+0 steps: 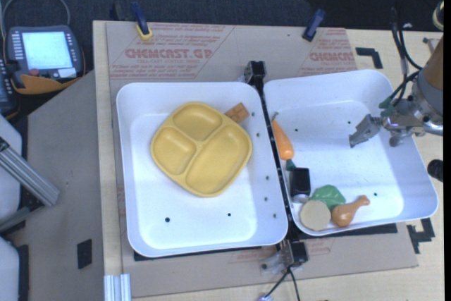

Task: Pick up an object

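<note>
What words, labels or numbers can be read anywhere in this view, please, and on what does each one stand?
"CHEMCAST GP": red print on the brown protective sheet behind the left bin.
The same red print repeats on the sheet behind the right bin, cut short and blurred; only "CHEMCAST" can be made out there.
Smaller red lines around both prints: too small to read.
Teach pendant screen, far left: lit, text illegible.

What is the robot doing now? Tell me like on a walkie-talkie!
Pincer open over right bin, holding nothing. Carrot, drumstick lie untouched by bin's left and front walls. Nothing in the way.
</note>
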